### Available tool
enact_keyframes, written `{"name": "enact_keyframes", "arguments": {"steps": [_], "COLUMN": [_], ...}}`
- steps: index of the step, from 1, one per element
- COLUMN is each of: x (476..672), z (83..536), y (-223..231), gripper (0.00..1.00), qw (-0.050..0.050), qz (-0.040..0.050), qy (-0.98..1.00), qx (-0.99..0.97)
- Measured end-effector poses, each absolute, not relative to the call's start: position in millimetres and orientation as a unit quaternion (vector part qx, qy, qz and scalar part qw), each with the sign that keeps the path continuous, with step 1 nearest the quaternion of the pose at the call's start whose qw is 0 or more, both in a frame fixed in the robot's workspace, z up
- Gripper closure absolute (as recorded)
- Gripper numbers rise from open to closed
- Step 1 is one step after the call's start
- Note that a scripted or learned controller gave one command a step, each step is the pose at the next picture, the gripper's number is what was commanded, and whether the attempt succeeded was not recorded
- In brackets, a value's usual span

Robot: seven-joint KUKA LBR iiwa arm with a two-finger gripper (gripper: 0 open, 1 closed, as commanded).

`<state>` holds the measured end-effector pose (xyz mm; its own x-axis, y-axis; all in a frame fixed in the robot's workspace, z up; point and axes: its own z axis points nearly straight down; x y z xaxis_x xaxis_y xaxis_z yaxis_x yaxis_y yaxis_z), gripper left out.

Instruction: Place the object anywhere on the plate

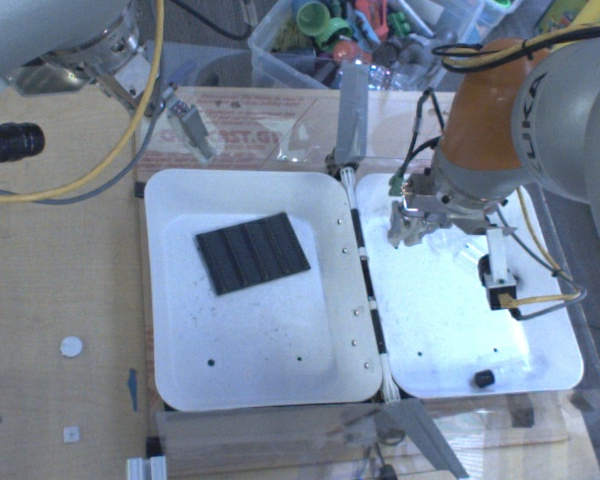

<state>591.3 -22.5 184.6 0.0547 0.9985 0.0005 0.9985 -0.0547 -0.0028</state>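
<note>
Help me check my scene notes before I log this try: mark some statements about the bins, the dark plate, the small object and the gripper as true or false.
1. The dark ribbed plate lies in the left bin. True.
2. A small dark object sits on the plate. False: it lies in the right bin, near that bin's front edge.
3. The gripper is over the right bin, near its back left corner. True.
4. The gripper is directly above the small dark object. False: the object lies well apart from it, toward the front of the bin.
5. A clear tub of coloured items stands behind the bins. True.
</note>
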Motion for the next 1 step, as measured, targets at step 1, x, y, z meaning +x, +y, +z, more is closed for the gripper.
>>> {"name": "enact_keyframes", "arguments": {"steps": [1], "x": [553.1], "z": [288.6], "y": [42.0], "gripper": [1.0], "qw": [0.0], "qz": [-0.0003], "qy": [-0.685], "qx": [-0.729]}}
